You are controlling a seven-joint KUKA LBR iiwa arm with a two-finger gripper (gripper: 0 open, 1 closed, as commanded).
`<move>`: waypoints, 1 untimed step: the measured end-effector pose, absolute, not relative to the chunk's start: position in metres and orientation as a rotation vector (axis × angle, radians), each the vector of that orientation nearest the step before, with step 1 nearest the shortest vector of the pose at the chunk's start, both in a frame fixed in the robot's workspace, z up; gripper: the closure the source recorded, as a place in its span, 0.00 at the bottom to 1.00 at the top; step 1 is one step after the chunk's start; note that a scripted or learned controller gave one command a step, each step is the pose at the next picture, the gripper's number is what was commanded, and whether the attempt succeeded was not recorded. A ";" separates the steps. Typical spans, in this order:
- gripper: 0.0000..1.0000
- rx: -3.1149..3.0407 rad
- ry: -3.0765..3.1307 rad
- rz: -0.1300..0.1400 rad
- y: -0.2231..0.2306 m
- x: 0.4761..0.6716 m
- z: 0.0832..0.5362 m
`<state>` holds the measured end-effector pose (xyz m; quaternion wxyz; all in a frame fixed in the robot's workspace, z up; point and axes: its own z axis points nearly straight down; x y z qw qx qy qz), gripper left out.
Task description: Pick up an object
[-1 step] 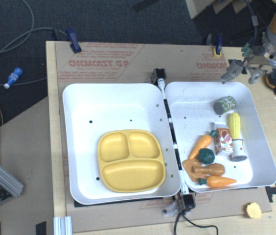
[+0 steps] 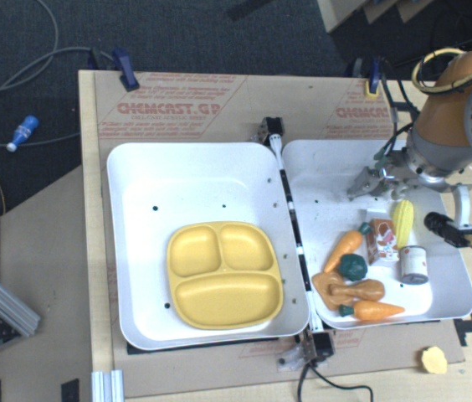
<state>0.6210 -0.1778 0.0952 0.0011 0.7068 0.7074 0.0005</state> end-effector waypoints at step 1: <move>0.00 2.222 2.228 0.014 -0.187 0.558 0.087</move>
